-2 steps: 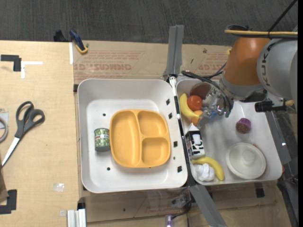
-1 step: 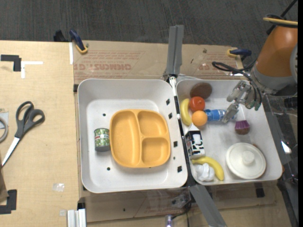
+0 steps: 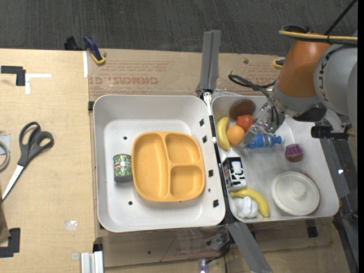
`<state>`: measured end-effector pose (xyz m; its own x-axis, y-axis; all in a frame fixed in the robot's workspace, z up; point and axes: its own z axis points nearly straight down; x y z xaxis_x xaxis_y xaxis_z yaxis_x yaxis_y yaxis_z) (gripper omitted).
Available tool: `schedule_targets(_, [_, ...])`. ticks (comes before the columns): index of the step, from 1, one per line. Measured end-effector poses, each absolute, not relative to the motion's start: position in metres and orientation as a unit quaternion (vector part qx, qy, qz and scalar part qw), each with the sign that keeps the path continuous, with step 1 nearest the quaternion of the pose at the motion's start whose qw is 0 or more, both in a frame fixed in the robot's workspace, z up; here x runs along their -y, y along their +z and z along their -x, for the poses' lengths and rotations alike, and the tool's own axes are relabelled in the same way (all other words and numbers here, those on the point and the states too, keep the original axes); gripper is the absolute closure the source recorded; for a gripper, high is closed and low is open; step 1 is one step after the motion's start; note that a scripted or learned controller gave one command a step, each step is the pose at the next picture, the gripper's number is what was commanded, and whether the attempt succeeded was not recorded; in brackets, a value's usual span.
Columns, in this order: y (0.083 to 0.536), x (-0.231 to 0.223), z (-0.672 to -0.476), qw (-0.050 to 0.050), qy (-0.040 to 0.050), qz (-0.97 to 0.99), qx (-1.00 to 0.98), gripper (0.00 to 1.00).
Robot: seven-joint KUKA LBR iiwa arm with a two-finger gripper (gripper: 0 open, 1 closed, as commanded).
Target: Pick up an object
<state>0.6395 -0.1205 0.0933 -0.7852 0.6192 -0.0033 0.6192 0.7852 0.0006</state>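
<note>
My gripper [image 3: 263, 124] reaches down into the right bin [image 3: 324, 169], low over its upper middle. Its tip is just above a blue bottle [image 3: 265, 141] that lies on its side. Right beside the tip, to the left, are a red tomato [image 3: 245, 121], an orange [image 3: 235, 135] and a brown round thing [image 3: 243, 107]. A banana [image 3: 221, 133] lies along the bin's left wall. From this view I cannot make out whether anything is in the gripper's grasp.
The right bin also holds a purple item [image 3: 293, 152], a white lidded bowl [image 3: 294, 192], a second banana [image 3: 254, 199], a white crumpled piece [image 3: 245, 209] and a black-and-white card [image 3: 235, 173]. The left bin [image 3: 108, 203] holds a yellow divided plate [image 3: 169, 166] and a green can [image 3: 122, 168]. Scissors [image 3: 25, 149] lie on the bench.
</note>
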Motion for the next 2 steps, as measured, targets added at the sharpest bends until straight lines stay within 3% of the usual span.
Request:
schedule_targets(1, [0.104, 0.121, -0.641, 0.004, -0.0014, -0.326, -0.945, 1.0])
schedule_targets(2, [0.223, 0.1, -0.644, 0.002, -0.0003, -0.379, -0.925, 1.0])
